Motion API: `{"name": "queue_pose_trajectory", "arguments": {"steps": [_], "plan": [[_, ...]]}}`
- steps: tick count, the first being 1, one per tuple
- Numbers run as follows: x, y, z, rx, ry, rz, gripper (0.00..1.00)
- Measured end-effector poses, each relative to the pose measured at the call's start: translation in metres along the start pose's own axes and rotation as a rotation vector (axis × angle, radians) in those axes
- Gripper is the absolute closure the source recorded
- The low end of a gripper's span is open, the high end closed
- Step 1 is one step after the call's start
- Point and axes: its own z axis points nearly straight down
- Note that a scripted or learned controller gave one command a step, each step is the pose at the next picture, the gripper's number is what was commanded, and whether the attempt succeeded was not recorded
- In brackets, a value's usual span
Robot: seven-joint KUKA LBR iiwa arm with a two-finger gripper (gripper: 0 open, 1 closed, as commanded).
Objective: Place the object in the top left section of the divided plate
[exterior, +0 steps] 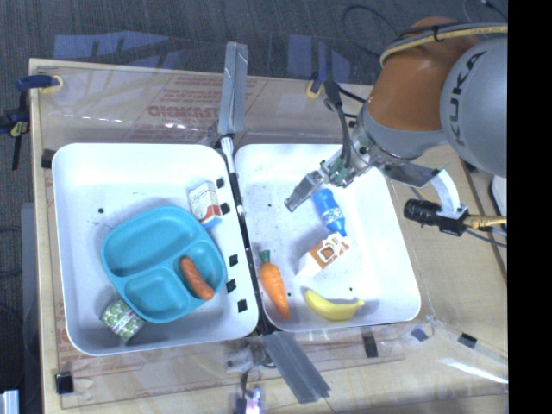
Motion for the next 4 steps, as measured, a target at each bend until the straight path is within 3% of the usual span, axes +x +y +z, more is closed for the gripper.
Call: {"name": "queue_pose_trajectory", "arguments": {"steps": [1,3,4], "plan": [[-0.112,0.021,-0.017,0.001,0.0,0.071,0.0],[-0.119,0.033,-0.024,-0.002,-0.002,0.15,0.0],[-0.117,0.035,-0.08,-0.001,-0.001,-0.047,0.0]]}}
